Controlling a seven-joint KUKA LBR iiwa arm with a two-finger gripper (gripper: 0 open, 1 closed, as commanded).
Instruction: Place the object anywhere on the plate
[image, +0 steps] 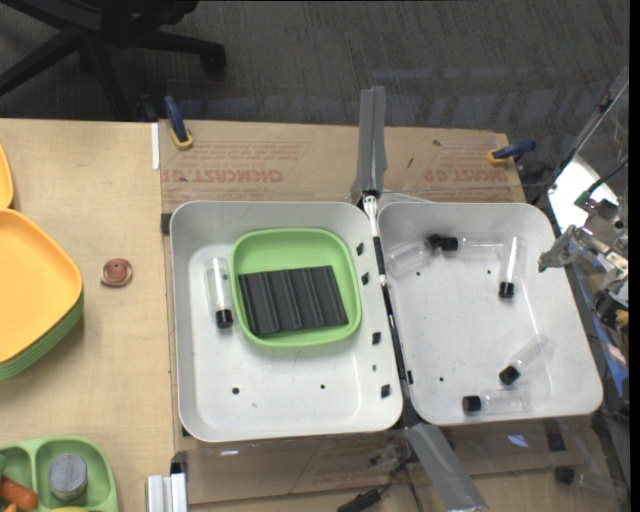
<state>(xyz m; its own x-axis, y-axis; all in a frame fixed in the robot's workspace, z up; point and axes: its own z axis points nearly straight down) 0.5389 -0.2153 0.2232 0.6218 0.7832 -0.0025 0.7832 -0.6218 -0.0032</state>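
A clear plastic tube (508, 265) with a black cap is lying in the right bin (560, 385), far from the green plate (296, 247). It is looking light, hard and slippery, so grabbing its middle seems best. The gripper (572, 243) is waiting just beside the bin.

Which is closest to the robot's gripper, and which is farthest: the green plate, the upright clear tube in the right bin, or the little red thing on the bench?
From the gripper at the right edge of the camera view:
1. Clear tube, near the right bin's right side.
2. Green plate, in the left bin.
3. Red thing, on the bench left of both bins.
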